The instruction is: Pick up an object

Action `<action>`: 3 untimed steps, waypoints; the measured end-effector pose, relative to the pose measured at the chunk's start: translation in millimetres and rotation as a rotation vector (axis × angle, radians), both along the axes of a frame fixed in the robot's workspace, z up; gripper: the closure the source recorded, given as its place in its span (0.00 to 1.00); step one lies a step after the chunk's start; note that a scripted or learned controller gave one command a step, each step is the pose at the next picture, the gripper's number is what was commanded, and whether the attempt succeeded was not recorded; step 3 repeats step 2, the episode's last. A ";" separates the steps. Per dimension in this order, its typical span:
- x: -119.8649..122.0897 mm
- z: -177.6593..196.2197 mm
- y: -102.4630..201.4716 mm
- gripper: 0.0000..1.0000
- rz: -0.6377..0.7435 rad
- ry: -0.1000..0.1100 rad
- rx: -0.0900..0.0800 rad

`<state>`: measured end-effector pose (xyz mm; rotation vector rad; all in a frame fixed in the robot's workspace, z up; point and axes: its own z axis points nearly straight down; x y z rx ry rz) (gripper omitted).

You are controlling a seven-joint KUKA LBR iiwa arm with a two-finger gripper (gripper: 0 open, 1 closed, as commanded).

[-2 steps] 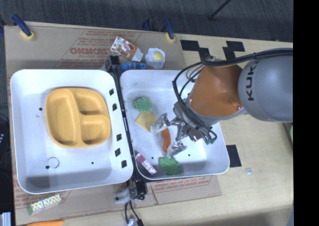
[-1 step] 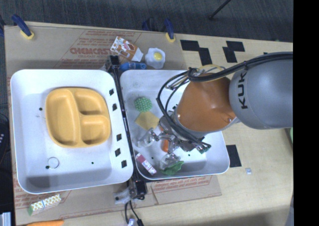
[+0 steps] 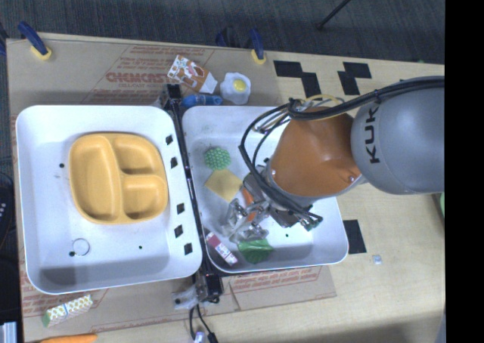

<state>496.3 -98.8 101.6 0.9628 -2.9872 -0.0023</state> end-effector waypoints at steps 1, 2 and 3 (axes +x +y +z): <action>-3.5 90.5 55.2 1.00 0.309 -0.005 0.000; -19.0 157.5 53.1 1.00 0.542 -0.006 0.000; -19.0 157.5 53.1 1.00 0.542 -0.006 0.000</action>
